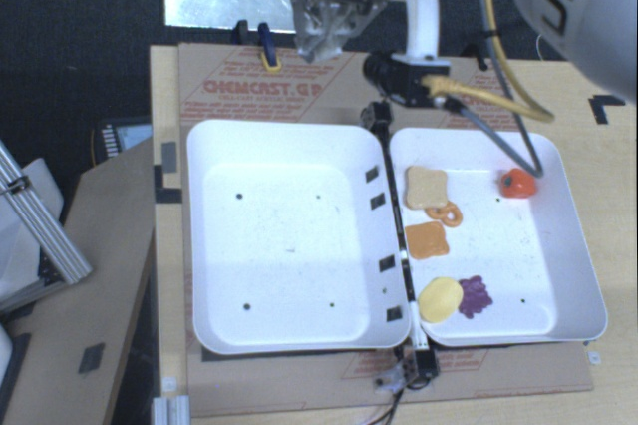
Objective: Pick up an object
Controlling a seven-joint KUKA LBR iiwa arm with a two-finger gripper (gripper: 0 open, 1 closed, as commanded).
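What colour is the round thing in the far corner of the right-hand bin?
Red-orange, like a tomato, seen in the camera view.

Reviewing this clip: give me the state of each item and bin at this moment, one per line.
Gripper: raised above the bench behind the bins, nothing between its fingers.
Left bin: flat on the bench.
Right bin: holds all six items.
Bread slice: lying flat.
Pretzel: touching the bread slice.
Orange slab: lying flat.
Tomato: apart from the rest.
Yellow lemon: beside purple grapes.
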